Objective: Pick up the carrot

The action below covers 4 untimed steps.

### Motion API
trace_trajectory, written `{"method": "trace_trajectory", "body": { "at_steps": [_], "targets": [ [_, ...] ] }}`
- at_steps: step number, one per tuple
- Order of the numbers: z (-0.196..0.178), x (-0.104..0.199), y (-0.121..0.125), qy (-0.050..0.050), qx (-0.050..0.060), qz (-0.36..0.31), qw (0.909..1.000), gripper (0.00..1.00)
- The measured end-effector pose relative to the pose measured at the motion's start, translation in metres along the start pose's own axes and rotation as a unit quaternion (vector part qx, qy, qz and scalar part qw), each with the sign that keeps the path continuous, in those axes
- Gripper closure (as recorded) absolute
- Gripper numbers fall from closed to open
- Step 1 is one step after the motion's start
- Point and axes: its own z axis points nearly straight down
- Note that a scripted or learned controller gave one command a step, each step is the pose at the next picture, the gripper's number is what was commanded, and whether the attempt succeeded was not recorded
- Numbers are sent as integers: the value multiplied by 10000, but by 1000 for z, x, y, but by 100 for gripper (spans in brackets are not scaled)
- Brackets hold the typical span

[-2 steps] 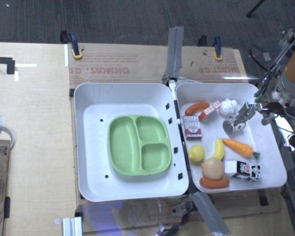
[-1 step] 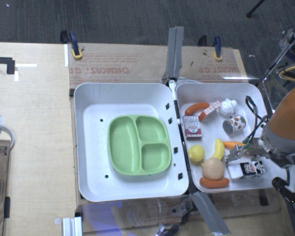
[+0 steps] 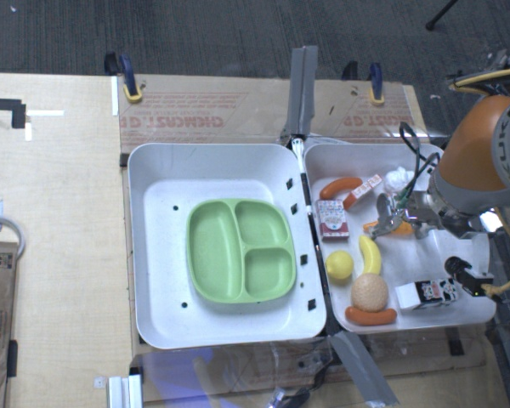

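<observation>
Gripper (image 3: 391, 219) metallic, finger state unclear, over small orange carrot (image 3: 379, 225), glossy white bin (image 3: 459, 313).

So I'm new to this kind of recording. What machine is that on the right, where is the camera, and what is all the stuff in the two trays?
One camera looks down at a slant on a bench with two white bins. The grey arm with the orange band is a robot arm coming in from the right; its hand is low over the right bin. I cannot tell whether it holds anything. The left bin holds a green divided plate. The right bin holds toy food: an orange piece at the hand that may be the carrot, two sausages, a banana, a lemon, a tan ball and small boxes.
</observation>
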Motion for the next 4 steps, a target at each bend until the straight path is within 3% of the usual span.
{"method": "trace_trajectory", "body": {
  "at_steps": [1,2,3,4],
  "targets": [
    [-1,-12,36,-6,-10,-976,9952,0],
    [-1,14,77,-11,-19,-2369,9715,0],
    [0,37,80,-7,23,-2952,9554,0],
    [3,47,89,18,172,-3500,9366,0]
  ]
}}
